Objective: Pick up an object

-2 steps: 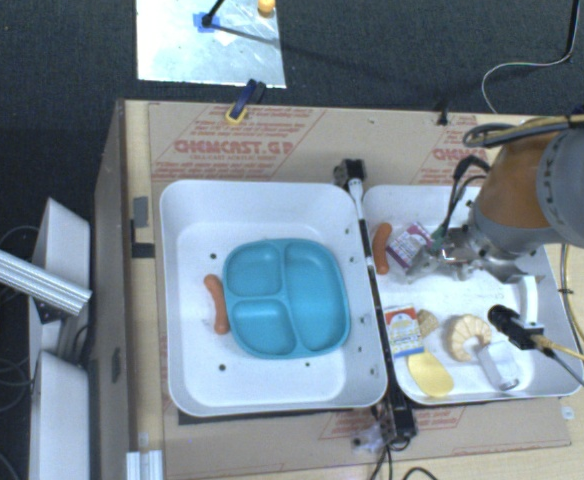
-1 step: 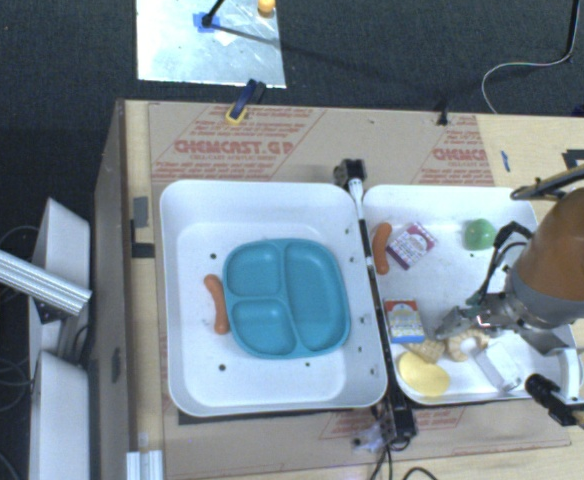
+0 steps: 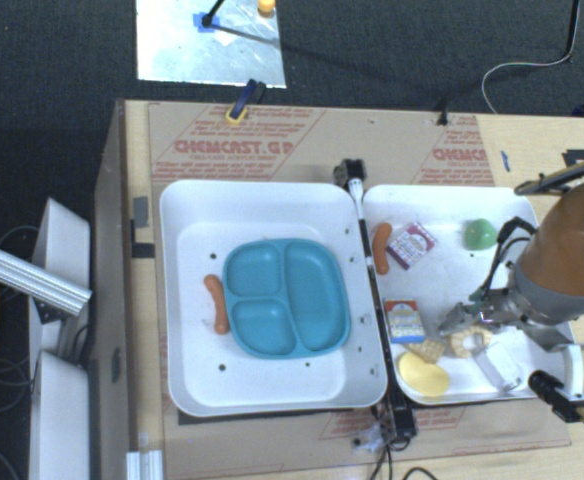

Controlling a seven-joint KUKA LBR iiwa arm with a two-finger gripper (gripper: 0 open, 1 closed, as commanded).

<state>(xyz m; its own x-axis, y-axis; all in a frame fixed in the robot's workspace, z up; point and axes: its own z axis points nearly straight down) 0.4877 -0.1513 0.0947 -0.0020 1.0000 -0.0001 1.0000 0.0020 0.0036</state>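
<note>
You're looking at a robotics lab: a bench (image 3: 272, 138) lined with printed protective sheeting, two white bins (image 3: 262, 203), loose cables (image 3: 532, 63) on dark carpet (image 3: 52, 78).

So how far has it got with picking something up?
Nothing looks lifted yet. The tool is low in the right bin, among a cracker-like piece and other small things, but no object can be seen in its grip. The whole pick is left: closing on one item and raising it. The sausage and green ball lie untouched.

Gripper (image 3: 469, 320) low in rt bin (image 3: 442, 200)
</note>
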